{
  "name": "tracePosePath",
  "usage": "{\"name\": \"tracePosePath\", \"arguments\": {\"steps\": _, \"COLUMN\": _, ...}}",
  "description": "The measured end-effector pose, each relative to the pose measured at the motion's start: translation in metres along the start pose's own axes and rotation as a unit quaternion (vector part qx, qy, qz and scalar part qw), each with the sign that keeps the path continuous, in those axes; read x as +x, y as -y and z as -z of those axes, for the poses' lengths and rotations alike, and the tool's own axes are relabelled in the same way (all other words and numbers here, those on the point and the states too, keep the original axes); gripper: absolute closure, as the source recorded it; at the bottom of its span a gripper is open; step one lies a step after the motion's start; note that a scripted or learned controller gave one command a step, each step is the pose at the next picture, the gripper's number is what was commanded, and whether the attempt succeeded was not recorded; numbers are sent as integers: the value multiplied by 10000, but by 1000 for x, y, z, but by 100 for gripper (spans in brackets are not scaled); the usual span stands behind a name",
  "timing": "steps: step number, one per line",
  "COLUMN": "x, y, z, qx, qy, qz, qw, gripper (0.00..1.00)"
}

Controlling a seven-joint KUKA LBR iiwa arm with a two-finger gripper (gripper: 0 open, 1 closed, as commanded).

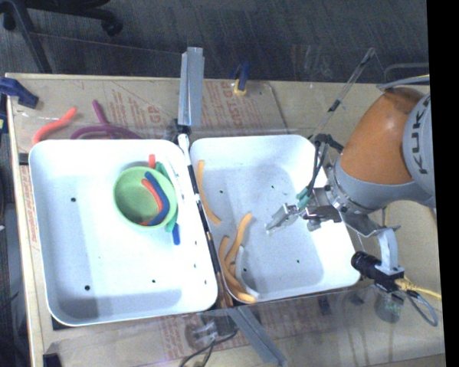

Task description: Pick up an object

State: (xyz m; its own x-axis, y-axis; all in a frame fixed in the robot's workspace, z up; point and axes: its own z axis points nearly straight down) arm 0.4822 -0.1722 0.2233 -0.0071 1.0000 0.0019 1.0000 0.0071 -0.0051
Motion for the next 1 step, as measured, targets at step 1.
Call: {"name": "tracePosePath", "arguments": {"steps": 1, "x": 54, "y": -47, "z": -92, "qx": 9, "qy": 6, "qz": -423, "qw": 9991, "gripper": 0}}
